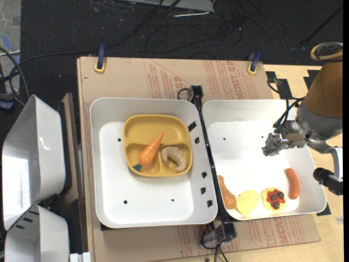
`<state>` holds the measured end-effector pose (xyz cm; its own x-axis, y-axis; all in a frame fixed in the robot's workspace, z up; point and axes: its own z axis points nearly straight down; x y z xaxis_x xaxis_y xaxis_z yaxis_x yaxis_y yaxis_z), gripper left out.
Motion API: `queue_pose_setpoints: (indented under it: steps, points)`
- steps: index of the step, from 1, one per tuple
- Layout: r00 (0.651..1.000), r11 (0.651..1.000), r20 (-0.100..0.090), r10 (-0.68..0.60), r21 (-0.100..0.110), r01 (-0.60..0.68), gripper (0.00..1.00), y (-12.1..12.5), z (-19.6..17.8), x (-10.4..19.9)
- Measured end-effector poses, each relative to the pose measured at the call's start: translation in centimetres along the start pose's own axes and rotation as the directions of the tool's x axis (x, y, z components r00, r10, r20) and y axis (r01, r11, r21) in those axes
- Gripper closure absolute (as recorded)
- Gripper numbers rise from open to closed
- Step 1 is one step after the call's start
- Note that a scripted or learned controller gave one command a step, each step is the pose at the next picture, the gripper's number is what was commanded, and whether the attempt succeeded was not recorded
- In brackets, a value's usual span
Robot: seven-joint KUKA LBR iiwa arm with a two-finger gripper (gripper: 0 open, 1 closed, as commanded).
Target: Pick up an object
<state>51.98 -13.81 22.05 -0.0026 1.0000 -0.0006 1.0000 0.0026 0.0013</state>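
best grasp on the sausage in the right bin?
Probably the middle of the sausage, from straight above. It lies flat and nearly lengthwise up the bin, so close the fingers across its narrow width. The gripper hangs up-left of it, with bare floor around it.

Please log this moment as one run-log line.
gripper over right bin | nothing seen held | sausage near front edge | carrot in yellow plate

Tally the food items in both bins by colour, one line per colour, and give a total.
Orange: 3, the carrot on the yellow plate, the sausage, and the long piece at the right bin's left edge.
Pale beige: 1, the shrimp.
Yellow: 2, the round slice and the small tart with red topping.
Total: 6
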Motion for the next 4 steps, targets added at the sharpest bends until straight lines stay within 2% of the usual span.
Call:
queue_pose_setpoints:
  steps: [1,3,4]
  points:
    - [1.000,1.000,-0.002,-0.006,0.000,0.006,1.00,2.3,0.7,5.5]
    - [1.000,1.000,-0.002,-0.005,-0.002,0.005,1.00,6.4,-1.5,15.0]
    - [1.000,1.000,-0.003,-0.006,-0.001,0.006,1.00,7.9,-1.9,21.1]
